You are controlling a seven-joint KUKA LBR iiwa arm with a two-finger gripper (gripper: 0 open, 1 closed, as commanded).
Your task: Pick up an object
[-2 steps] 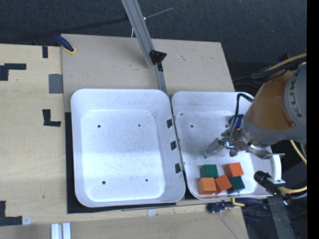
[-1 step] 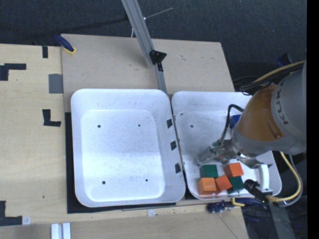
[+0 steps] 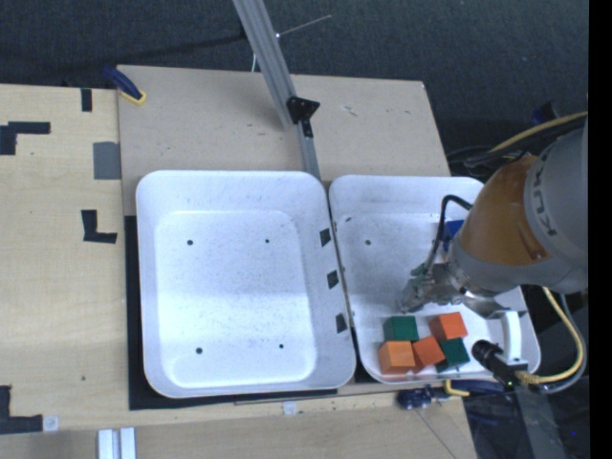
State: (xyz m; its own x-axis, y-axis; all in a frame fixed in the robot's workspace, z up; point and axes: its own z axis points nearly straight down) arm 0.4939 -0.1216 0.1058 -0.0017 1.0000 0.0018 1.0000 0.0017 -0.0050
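where blocks crowd: pincer just beside

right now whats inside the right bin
Orange and green blocks clustered in the right bin's near corner, with the tool just above them. The arm covers the bin's right side, so anything there is hidden.

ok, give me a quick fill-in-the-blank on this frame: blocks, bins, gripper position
1. All the blocks lie in the ____ bin of the camera view.
2. The gripper hangs above the bin floor just above the ____ block.
3. The left bin holds ____ blocks.
4. The corner block nearest the bins' divider is ____.

Missing words: right; green; no; orange
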